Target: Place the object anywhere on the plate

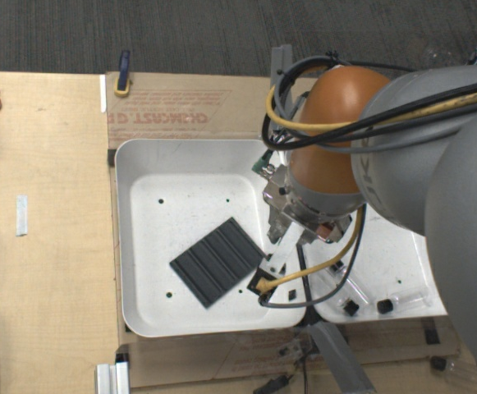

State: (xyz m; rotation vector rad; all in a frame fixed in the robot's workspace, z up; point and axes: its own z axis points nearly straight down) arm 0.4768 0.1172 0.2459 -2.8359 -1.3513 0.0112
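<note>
Plate: dark, ribbed, rectangular slab lying tilted on the floor of the left bin, toward its 5 o'clock corner. Gripper: at the plate's 2 o'clock, above the bins' shared wall; whether it is open, closed or carrying anything cannot be told. Risk: a release this far to 3 o'clock would likely miss the plate or catch the wall.

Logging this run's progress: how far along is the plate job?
Done: nothing that can be seen; the dark ribbed plate lies in the left bin with nothing on it. In hand: the arm's wrist hangs over the seam between the bins, just right of the plate; nothing is seen held. Left: grasping an object, perhaps one of the small dark pieces in the right bin, and setting it on the plate.
</note>
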